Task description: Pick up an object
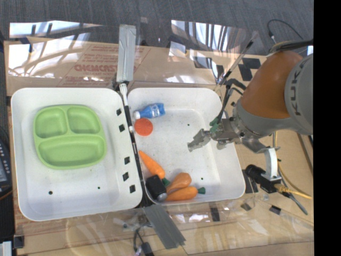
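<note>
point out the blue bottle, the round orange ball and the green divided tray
small blue plastic bottle (151, 111), camera view, on its blue body
round orange ball (143, 127), camera view, on its centre
light green divided plastic tray (69, 154), camera view, on the floor of its largest compartment

The right bin (226, 169) has open floor across its middle and far right corner. Obstacles hug its left wall: a blue bottle (149, 111) and orange ball (143, 127) near the far left corner, carrots (176, 188) and a black item (156, 187) crowding the near left corner. The claw (200, 141) hangs over the open middle. In the left bin (21, 185), a green tray (69, 136) fills the far half.
</note>
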Tool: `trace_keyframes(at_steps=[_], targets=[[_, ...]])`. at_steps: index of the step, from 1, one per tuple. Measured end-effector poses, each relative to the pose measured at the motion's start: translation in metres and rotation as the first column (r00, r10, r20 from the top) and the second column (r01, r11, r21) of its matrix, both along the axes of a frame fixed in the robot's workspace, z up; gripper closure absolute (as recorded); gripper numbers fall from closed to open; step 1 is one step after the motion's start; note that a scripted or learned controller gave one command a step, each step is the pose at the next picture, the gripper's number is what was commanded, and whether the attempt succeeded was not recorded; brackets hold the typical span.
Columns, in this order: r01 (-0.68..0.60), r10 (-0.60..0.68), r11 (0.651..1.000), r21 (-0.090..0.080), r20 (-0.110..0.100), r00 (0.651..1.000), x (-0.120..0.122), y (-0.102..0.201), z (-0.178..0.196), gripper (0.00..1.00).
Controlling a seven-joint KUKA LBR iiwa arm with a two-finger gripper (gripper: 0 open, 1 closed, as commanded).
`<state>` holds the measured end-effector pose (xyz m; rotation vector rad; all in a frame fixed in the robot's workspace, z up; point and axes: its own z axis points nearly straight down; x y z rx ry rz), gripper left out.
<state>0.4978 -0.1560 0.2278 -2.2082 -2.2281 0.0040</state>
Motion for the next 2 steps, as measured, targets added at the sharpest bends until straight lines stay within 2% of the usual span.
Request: trace_keyframes(at_steps=[1,2], targets=[[-0.082,0.082,0.997,-0.001,0.004,0.997,-0.021,0.042,0.051,0.0],[-0.031,0.031,1.0,-0.001,0.002,1.0,0.012,0.075,0.081,0.0]])
